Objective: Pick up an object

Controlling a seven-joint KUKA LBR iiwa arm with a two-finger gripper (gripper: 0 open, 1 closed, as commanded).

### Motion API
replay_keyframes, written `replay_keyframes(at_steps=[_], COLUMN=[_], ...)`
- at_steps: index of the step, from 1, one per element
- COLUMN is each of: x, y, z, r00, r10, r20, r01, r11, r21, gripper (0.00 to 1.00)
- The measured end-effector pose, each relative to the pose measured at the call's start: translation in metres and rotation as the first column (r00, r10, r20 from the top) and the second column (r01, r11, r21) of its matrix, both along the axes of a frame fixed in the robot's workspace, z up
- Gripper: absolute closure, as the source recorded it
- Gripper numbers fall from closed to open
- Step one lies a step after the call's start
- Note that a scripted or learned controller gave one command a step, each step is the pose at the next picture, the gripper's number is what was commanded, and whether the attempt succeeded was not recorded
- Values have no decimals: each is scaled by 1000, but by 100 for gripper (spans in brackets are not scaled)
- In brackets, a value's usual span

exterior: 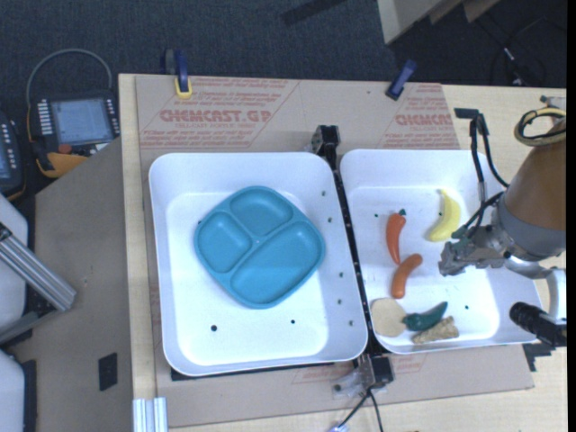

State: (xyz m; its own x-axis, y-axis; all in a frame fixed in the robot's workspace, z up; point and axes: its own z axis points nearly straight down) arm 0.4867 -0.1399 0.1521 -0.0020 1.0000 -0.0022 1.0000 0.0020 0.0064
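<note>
Banana (pixel 445 215) in right bin (pixel 423 165), just beside jaws (pixel 453 261), grip state impossible to tell

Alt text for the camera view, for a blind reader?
The pincer hovers in the right bin near a banana, a carrot and a sausage. The left bin holds a blue divided plate.

You have a bench (pixel 270 106) covered with brown printed cardboard. Two shallow white bins rest directly on it, side by side and touching: the left bin (pixel 180 331) and the right bin (pixel 378 174). Two blue clamps (pixel 180 72) grip the bench's far edge.
</note>
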Motion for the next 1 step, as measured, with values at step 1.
replay_keyframes(at_steps=[1], x=[-7], y=[1], z=[60], r00=[1000], r10=[-1], r20=[0], r01=[1], r11=[1000], r21=[0], gripper=[100])
